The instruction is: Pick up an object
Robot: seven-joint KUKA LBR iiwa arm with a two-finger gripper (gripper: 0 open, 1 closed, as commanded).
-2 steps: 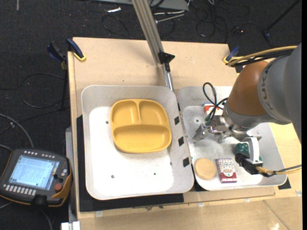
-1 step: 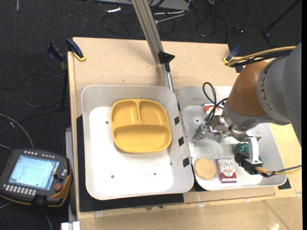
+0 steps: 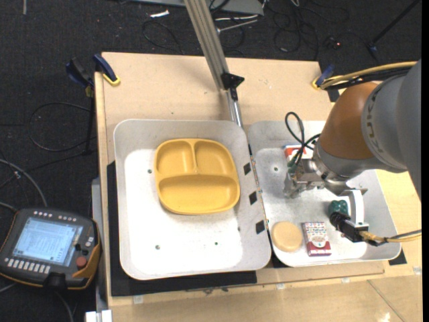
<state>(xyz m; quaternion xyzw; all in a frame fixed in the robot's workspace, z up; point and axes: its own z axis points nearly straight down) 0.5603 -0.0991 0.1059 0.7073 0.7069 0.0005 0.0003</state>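
Gripper (image 3: 295, 182): mine, low in the right bin (image 3: 375, 250); I cannot tell its grip.
Nearby: red box (image 3: 317, 238), round yellow piece (image 3: 287, 235).

- Handheld control pendant (image 3: 48, 247), screen lit, lying on the dark floor left of the bench.
- Metal pole (image 3: 209, 35) slanting across the bench's far edge.
- Blue-and-yellow clamps, apparently, at far corners (image 3: 102, 69).
- Loose cables (image 3: 288, 12) beyond the bench.

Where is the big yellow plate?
The yellow plate lies in the left bin, toward its back and right side, across from the gripper in the right bin.
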